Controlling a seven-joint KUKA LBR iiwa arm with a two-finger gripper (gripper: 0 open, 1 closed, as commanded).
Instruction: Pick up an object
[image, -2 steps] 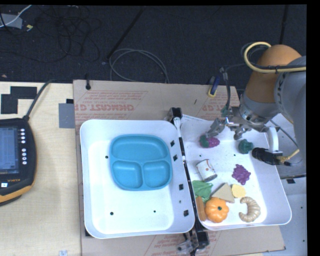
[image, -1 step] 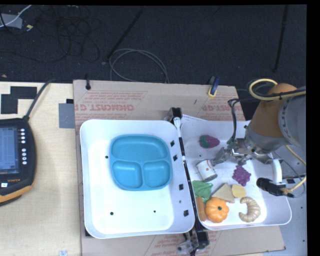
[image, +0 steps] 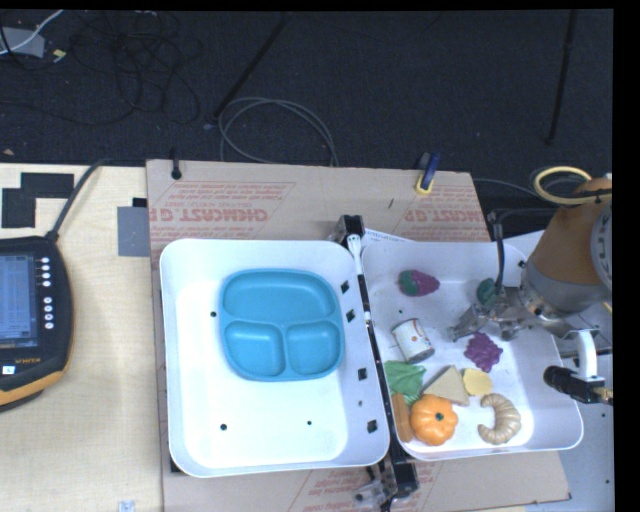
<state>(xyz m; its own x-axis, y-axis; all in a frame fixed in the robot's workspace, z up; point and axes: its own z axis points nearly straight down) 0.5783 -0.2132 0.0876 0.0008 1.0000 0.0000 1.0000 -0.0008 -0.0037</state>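
Observation:
My gripper (image: 490, 328) hangs low over the middle of the right bin (image: 560, 430), with the arm coming in from the right. Its grey fingers stand spread and open, with nothing between them. Just below the fingertips lies a purple bunch of grapes (image: 483, 351). A small dark green object (image: 487, 291) sits right behind the gripper. Further left are a purple and green vegetable (image: 418, 283) and a small can (image: 411, 339) lying tilted. Along the front of the bin lie a cheese wedge (image: 447, 384), a croissant (image: 500, 417) and an orange pumpkin (image: 434, 420).
The left bin (image: 190, 400) holds a blue divided plate (image: 281, 324). A green leaf (image: 404, 377) lies by the divider between the bins. A yellow piece (image: 478, 382) rests beside the cheese. A teach pendant (image: 25, 310) lies on the bench at the far left.

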